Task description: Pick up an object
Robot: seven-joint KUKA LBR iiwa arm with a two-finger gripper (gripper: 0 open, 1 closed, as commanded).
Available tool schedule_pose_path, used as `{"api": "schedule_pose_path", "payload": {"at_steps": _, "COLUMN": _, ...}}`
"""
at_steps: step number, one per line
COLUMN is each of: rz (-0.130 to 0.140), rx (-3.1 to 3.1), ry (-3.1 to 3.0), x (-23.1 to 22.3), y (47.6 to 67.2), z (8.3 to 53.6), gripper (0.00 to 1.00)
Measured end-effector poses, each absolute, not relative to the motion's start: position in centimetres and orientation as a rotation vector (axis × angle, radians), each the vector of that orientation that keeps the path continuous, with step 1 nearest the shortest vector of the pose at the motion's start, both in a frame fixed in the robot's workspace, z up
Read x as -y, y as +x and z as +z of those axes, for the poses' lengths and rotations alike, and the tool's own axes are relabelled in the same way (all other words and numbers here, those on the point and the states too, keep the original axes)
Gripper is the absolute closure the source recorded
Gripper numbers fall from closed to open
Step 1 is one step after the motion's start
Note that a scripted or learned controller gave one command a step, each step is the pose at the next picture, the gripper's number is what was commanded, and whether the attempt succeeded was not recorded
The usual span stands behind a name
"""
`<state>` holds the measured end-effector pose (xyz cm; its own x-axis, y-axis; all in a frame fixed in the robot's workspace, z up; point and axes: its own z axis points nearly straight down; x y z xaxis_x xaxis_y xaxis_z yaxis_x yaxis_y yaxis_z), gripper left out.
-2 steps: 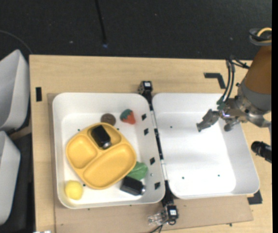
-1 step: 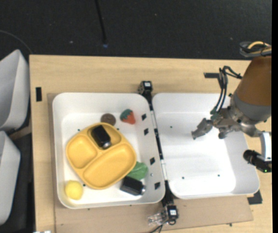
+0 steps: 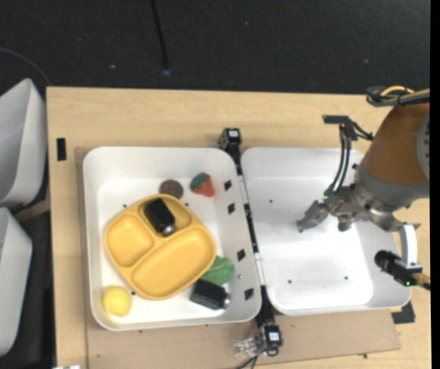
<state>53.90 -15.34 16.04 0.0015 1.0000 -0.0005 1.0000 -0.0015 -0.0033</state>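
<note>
**Camera view: nothing lifted yet, every object lies in the left bin**

Camera view looks down on the wooden bench [image 3: 150, 118] and its two shallow white bins. The gripper [image 3: 323, 215] hangs over the right bin [image 3: 312, 283], and its grey fingers look spread apart with nothing between them, so by my reading the pick has not begun in earnest. The arm has the whole job ahead: cross to the other bin, close on something and raise it.

All the candidates sit in the left bin [image 3: 97, 175], well apart from the gripper. A yellow divided plate [image 3: 170, 260], smooth moulded plastic with three rounded compartments, takes up most of it; a small black boxy item [image 3: 160, 215] rests in its upper compartment. Just beyond the plate's far rim lie a brown round piece [image 3: 171, 188] and a red strawberry-like toy [image 3: 201, 183] with a green top. A yellow ball [image 3: 116, 301] (possibly a lemon toy) lies near the front left corner, and a second dark, glossy block [image 3: 210, 294] sits beside a green leafy shape [image 3: 221, 268] at the plate's right edge.
</note>
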Motion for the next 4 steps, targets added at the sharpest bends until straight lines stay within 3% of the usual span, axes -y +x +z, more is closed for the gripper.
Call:
{"api": "schedule_pose_path", "payload": {"at_steps": 1, "rz": -0.001, "rx": 2.218, "ry": -2.23, "x": 15.5, "y": 54.1, "z": 17.4, "gripper": 1.0}}
{"api": "schedule_pose_path", "payload": {"at_steps": 2, "rz": -0.004, "rx": 2.225, "ry": -2.226, "x": 15.4, "y": 53.3, "z": 22.6, "gripper": 1.0}}
{"api": "schedule_pose_path", "payload": {"at_steps": 3, "rz": -0.005, "rx": 2.229, "ry": -2.223, "x": 15.4, "y": 54.1, "z": 27.2, "gripper": 1.0}}
{"api": "schedule_pose_path", "payload": {"at_steps": 4, "rz": -0.002, "rx": 2.228, "ry": -2.219, "x": 15.5, "y": 54.2, "z": 29.0, "gripper": 1.0}}
